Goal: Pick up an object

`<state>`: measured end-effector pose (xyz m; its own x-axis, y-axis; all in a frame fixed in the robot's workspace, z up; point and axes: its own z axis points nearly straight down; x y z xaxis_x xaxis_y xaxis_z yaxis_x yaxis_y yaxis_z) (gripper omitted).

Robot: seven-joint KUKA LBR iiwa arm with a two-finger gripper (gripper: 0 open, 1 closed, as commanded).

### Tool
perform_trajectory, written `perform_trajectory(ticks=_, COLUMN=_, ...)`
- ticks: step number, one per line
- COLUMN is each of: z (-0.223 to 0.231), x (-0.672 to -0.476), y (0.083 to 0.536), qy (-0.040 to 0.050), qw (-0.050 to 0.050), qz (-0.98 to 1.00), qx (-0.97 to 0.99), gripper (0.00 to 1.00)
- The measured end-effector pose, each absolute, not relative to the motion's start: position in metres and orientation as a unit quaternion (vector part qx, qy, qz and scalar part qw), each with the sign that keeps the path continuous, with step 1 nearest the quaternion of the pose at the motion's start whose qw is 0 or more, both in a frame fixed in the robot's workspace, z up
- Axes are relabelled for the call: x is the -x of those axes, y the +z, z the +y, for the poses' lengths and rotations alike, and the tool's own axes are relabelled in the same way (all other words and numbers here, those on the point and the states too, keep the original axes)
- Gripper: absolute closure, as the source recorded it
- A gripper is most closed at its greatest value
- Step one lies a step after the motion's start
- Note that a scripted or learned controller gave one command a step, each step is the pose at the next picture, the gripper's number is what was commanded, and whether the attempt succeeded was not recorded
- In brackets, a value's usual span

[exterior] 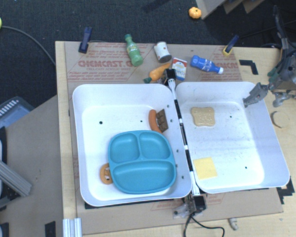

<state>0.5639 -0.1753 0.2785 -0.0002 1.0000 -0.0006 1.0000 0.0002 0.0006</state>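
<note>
Two white bins side by side on a cardboard-topped surface (66, 132), seen from above. Left bin (86, 132) holds a blue divided plate (140, 161) w/ a pretzel (105, 174) touching its 9 o'clock edge, plus a hot dog (153, 120) and a brown piece (162, 120) near the bin's 2 o'clock corner. Right bin (256, 147) holds a tan toast slice (203, 116) at 11 o'clock and a yellow cheese square (205, 168) at 7 o'clock, well apart. Gripper (252, 97) hovers at the right bin's 2 o'clock rim; can't tell if the fingers are open or closed. Green bottle (133, 51), blue bottle (206, 64), can (162, 51) lie beyond the bins at 12 o'clock.
</note>
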Motion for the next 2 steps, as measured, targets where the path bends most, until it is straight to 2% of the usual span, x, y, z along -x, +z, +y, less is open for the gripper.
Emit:
perform_trajectory(ticks=1, z=-0.117, x=-0.608, y=0.203, qy=-0.0003, qw=-0.002, qz=0.708, qx=-0.707, gripper=0.0)
perform_trajectory(ticks=2, z=-0.11, x=-0.639, y=0.12, qy=-0.0005, qw=-0.001, qz=0.707, qx=-0.707, gripper=0.0)
